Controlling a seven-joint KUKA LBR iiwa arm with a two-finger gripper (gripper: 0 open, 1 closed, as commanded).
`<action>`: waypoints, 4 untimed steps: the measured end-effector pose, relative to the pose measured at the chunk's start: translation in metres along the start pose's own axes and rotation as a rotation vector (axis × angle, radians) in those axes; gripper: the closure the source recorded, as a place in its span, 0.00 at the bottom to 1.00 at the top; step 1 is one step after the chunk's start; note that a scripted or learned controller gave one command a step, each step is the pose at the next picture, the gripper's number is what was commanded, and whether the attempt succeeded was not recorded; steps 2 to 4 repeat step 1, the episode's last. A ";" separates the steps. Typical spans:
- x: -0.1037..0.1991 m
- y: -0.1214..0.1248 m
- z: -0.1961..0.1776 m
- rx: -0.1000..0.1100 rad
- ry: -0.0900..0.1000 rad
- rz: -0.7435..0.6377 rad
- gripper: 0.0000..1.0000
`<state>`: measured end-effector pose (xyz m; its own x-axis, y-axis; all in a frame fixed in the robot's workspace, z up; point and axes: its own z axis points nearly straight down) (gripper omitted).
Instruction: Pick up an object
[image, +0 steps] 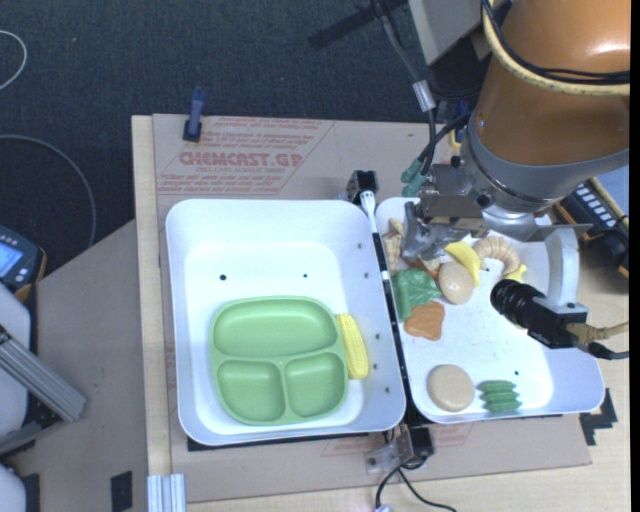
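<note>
Right now the gripper (422, 240) hangs low over the right bin's (560, 395) far-left corner — its opening can't be told. Nearest, just right of it — the banana (464, 261), long axis slanting down-right.

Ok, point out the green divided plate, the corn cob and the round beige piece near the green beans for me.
Green divided plate (275, 328): camera view, middle of its large top compartment.
Corn cob (352, 346): camera view, mid-length of the cob.
Round beige piece (450, 386): camera view, centre of its top.
</note>
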<state>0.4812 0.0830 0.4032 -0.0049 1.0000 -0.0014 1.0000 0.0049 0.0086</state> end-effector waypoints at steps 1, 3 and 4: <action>0.000 0.001 -0.010 -0.002 -0.001 -0.001 1.00; 0.000 0.001 -0.010 -0.002 -0.001 -0.001 1.00; 0.000 0.001 -0.010 -0.002 -0.001 -0.001 1.00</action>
